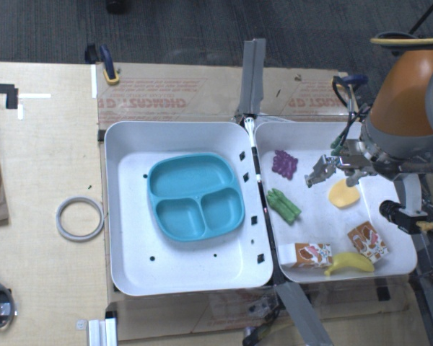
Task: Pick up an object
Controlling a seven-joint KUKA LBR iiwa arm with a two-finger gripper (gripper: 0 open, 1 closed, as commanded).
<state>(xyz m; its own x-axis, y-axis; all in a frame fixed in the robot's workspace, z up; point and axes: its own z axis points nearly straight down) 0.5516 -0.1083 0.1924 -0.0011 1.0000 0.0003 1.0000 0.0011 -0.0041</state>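
Hovering over the right bin point(400, 265), the gripper point(322, 174) had its fingers apart and held nothing; a yellow piece point(344, 195) lay just beside it, purple grapes point(284, 163) nearby.

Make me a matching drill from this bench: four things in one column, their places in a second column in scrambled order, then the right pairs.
Things:
1. blue divided tray
2. purple grapes
3. banana
4. tape ring

Places:
A. near edge of the right bin
B. on the bench, outside the bins, left of them
C. middle of the left bin
D. far part of the right bin, near the divider

Pairs: 1-C, 2-D, 3-A, 4-B
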